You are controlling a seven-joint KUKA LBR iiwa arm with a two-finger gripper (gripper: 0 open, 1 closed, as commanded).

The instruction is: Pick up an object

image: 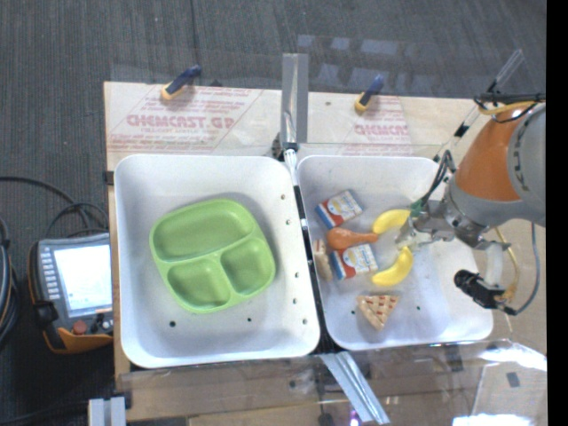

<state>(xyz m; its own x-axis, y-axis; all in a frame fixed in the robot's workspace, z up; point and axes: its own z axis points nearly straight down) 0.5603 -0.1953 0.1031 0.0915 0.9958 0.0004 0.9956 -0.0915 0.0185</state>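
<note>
The right bin holds several toy foods. Two yellow bananas lie near its middle, one higher and one lower. To their left are an orange drumstick-shaped piece, a small red, white and blue carton and a second carton. A pizza slice rests near the front. My gripper hangs low over the right bin, between the two bananas and just right of them. Nothing shows as lifted.
The left bin holds a green divided plate. A metal post stands at the back between the bins. Two clamps sit on the board behind. A teach pendant lies off the left edge.
</note>
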